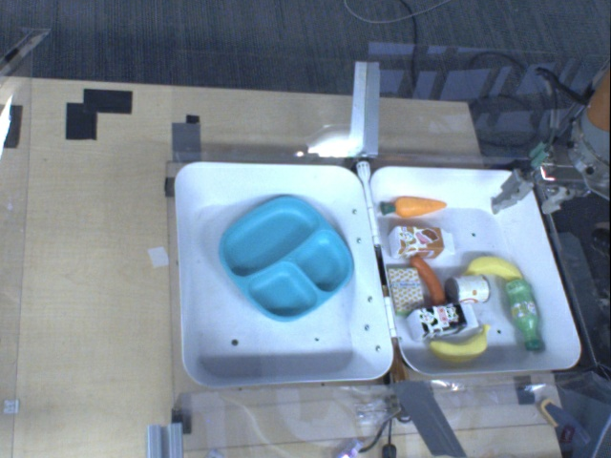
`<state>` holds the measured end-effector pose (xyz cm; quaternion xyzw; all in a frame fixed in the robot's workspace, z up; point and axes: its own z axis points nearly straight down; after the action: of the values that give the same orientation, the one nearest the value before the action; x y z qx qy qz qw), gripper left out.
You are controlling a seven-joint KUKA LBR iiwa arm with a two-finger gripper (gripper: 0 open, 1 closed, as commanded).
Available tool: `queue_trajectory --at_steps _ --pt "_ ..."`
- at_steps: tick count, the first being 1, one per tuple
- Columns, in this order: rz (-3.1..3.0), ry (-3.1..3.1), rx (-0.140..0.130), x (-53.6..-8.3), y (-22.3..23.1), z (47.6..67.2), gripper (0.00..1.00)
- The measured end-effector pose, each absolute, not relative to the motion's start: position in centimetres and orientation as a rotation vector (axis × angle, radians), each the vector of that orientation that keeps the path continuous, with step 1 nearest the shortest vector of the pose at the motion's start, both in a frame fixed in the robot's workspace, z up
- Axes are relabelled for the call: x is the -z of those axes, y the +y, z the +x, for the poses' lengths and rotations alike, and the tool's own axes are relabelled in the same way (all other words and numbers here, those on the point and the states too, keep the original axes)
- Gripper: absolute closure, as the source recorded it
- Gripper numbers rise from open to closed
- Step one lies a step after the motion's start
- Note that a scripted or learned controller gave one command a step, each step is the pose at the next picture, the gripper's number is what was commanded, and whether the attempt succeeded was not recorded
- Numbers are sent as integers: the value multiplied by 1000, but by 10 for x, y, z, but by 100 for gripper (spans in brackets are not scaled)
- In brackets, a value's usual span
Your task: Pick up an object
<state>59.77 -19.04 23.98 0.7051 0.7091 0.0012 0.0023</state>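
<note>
The bench (86, 284) lies closest to the viewer, pale wood with black squares near its far left corner. On it sit two shallow white bins side by side. The left bin (205, 351) holds a blue divided plate (284, 256), tilted a little within it. The right bin (554, 294) holds a crowd of small things: a green bottle (523, 313) near its right wall, a banana (459, 344) at the near edge, a second banana (494, 267) just above the bottle, a carrot (418, 206) at the far left corner, a snack packet (419, 242) below the carrot, a black and white carton (439, 321) touching the near banana, a sausage (429, 281) and a small can (472, 289) between them. The gripper (520, 187) hangs over the far right corner of the right bin, well apart from the objects, holding nothing; whether its claw is wide or narrow I cannot tell.
</note>
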Motion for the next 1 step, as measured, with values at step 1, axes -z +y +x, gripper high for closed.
queue_trajectory --at_steps 1 --pt "2350 2080 -2 -154 -206 572 0"
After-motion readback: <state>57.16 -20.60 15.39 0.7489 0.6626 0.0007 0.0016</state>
